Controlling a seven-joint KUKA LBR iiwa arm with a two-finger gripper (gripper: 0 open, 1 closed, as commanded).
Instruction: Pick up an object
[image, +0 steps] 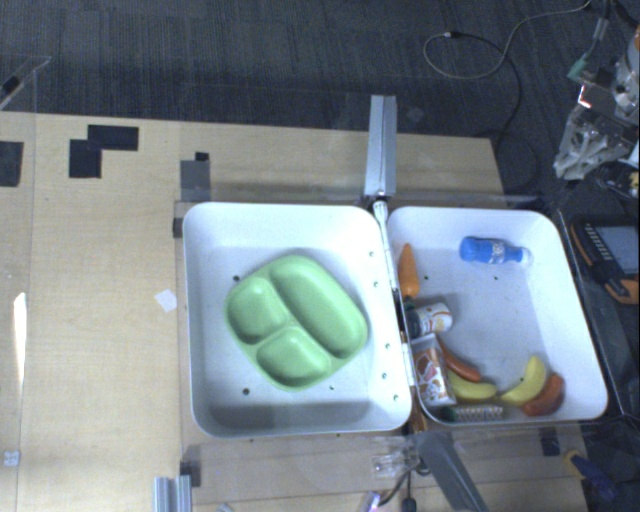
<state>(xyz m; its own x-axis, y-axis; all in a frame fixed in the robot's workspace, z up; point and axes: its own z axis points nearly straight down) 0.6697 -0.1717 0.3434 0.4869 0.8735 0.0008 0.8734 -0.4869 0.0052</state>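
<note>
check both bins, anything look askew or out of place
Nothing is spilled or broken. In the right bin, the blue bottle lies on its side, apart from the rest. The can, carrot and banana crowd the left wall and front corner. The green divided plate sits skewed in the left bin.

Nothing here can be read. The small can (430, 320) by the divider in the right bin (560, 300) has a red and white printed label, and the packet (431, 375) just below it carries print too, but both are too blurred to make out. The blue bottle (492, 251) shows no legible lettering.
</note>
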